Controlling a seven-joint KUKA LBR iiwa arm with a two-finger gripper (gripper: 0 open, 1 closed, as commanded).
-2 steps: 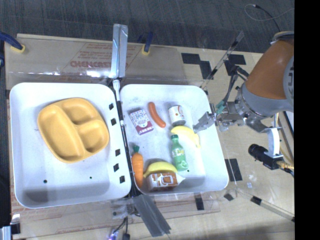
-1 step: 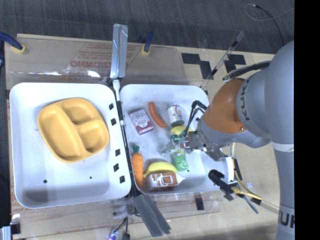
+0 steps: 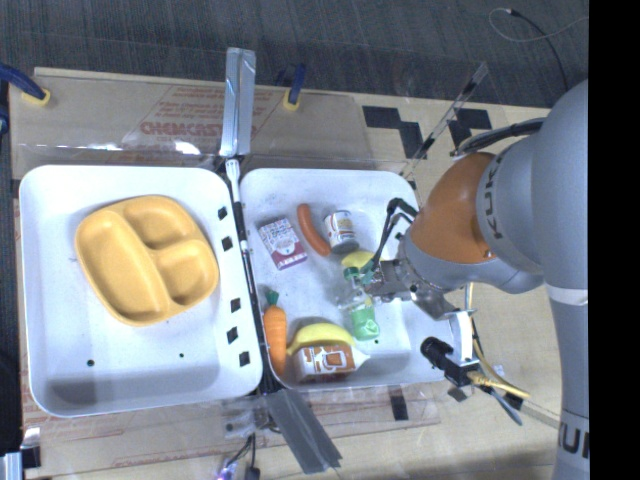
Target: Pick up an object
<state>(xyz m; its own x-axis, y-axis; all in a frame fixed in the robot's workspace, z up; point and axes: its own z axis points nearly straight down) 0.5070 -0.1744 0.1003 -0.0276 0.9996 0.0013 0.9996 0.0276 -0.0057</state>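
At the near edge of the right bin a juice carton lies on its side with a banana touching it just behind and a carrot upright-long beside the divider. Further in, a green bottle lies tilted near the bin's right wall, and the tool hangs right over its upper end, beside a small yellow-green thing. Whether the tool is spread or pinched I cannot tell; its tip is lost against the bottle and the arm's wrist.

Beyond these sit a can, a sausage and a small red-and-white packet. The left bin carries a yellow divided plate.

By my reading the step in hand is the descent onto a target, most likely the bottle. Nothing looks lifted yet. The next move calls for closing squarely across the bottle's narrow width, since it lies slanted and looks smooth enough to roll or squirt out, then a straight rise clear of its neighbours.
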